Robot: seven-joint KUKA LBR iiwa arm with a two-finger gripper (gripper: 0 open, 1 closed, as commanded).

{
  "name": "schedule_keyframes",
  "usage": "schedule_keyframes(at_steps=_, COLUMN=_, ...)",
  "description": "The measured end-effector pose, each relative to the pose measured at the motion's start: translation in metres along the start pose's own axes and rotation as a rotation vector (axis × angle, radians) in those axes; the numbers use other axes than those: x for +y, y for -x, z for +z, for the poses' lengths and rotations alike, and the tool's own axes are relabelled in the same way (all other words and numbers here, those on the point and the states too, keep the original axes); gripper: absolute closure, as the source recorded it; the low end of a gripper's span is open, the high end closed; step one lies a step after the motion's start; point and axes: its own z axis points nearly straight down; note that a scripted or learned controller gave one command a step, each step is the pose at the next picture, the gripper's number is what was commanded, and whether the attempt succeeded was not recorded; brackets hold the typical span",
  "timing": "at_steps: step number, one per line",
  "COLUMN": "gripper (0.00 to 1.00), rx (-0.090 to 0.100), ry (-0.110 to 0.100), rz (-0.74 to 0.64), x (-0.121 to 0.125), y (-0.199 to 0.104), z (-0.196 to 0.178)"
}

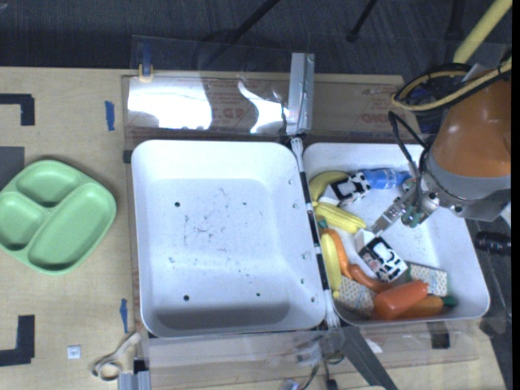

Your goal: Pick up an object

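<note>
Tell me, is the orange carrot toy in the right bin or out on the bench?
In the bin. The carrot lies inside the right bin, at its near edge, among the other toys.

Grey arm from the right, wrist low, fingers slanting down-left.

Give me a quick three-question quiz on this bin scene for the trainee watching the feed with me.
1. True or false: the yellow corn cob lies in the left bin.
2. Which item sits nearest the front edge of the right bin? A) blue bottle B) orange carrot C) banana
3. Fill in: the green divided plate rests on the bench, to the ____ of both bins in the camera view.

Key: 1 false, it lies in the right bin. 2 B. 3 left.
</note>
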Motion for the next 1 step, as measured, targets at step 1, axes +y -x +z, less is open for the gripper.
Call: schedule_keyframes(at_steps=1, gripper=1.0, rx=-0.003, ry=0.0, rz=0.12, x=-0.0215, y=0.0614, z=-0.0133)
